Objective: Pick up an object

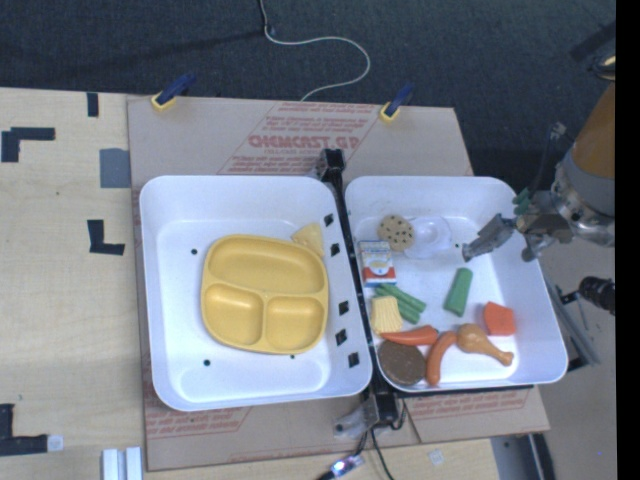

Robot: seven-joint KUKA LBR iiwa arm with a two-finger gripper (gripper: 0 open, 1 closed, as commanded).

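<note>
Objects [458, 291] beside red-labelled carton [377, 264]

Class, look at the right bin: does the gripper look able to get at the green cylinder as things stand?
Probably yes. The gripper hangs just up and right of the green cylinder, which lies with bare white floor around it; the orange block sits apart to its right.

Beneath the two white bins [160, 298], a brown cardboard sheet [290, 138] with red print, pinned along its far edge by two blue-and-yellow clamps [172, 91]. Beyond it, a thin white cable [330, 43] looping over dark carpet [120, 18]. On the pale wooden bench [60, 298], black tape marks [100, 236].
</note>
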